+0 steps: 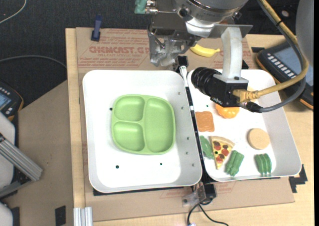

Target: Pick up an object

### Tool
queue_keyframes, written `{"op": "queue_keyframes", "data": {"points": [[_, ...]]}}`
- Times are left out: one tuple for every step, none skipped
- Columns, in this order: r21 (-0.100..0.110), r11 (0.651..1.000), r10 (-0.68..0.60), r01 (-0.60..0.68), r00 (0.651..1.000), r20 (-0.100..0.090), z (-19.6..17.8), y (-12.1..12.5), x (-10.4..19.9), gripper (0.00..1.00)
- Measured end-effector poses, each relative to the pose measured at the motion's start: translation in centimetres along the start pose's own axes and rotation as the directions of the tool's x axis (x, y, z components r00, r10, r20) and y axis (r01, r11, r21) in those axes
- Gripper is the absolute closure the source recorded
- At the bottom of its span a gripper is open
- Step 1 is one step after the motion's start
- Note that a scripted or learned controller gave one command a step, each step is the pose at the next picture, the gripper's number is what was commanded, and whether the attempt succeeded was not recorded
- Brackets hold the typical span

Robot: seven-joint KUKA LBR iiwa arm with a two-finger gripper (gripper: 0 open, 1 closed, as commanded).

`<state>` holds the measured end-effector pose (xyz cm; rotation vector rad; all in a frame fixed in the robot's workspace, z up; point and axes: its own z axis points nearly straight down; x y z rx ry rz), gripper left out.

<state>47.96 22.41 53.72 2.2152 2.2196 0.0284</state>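
With the gripper (167, 53) hanging above the far rim of the left bin (94, 120), its jaws too blurred to judge, a descent here would miss the toy foods in the right bin (286, 145), such as the pizza slice (220, 148).

A pale green plate (143, 124) lies in the white left bin (99, 170). The right bin (284, 145) has a yellow banana (205, 50), tan disc (258, 138), orange square (204, 120), red-dotted yellow pizza (220, 149) and green vegetables (234, 163).
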Motion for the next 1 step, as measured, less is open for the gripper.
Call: {"op": "queue_keyframes", "data": {"points": [[0.023, 1.000, 0.007, -0.007, 1.000, 0.012, 6.30, -0.19, -4.18, 1.00]]}}
